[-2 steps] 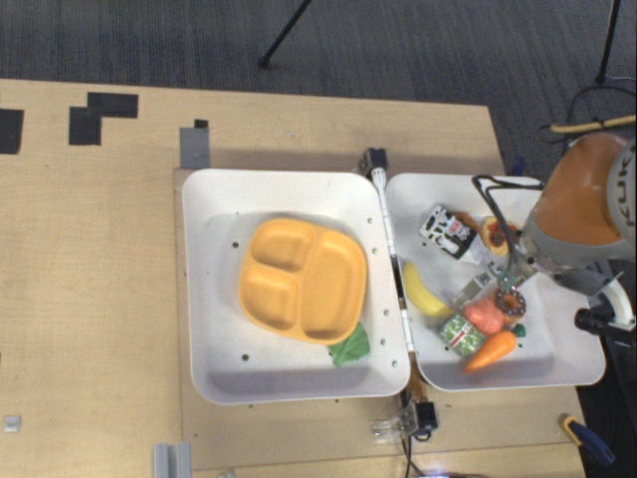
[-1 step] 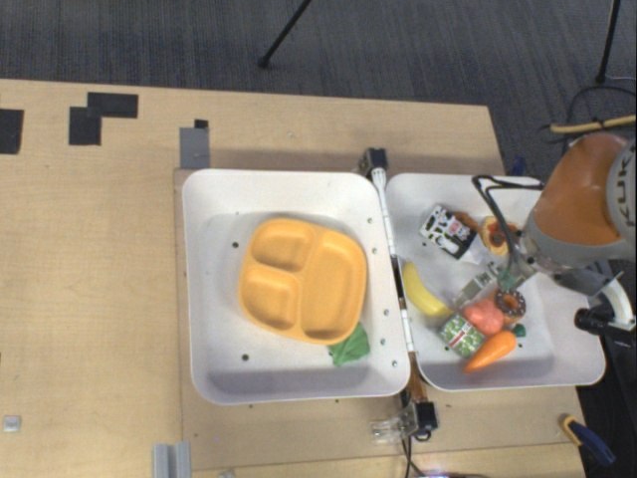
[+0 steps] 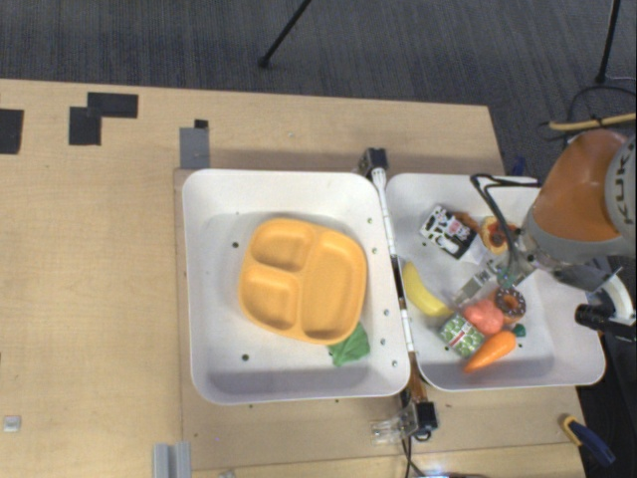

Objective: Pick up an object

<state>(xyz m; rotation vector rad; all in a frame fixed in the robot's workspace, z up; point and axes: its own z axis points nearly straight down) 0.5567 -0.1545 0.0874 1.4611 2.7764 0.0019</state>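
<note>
One carrot [image 3: 492, 350] lies slantwise, tip lower left; fingers' [image 3: 485, 280] state I cannot tell.

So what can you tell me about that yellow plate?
The plate is yellow-orange, looks like plastic, and has rounded corners. Raised ridges split it into three compartments: two small ones on the left and a big one on the right. It lies flat, a bit tilted round, in the middle of the left bin. Nothing sits in it. A small green thing pokes out from under its lower right edge.
</note>
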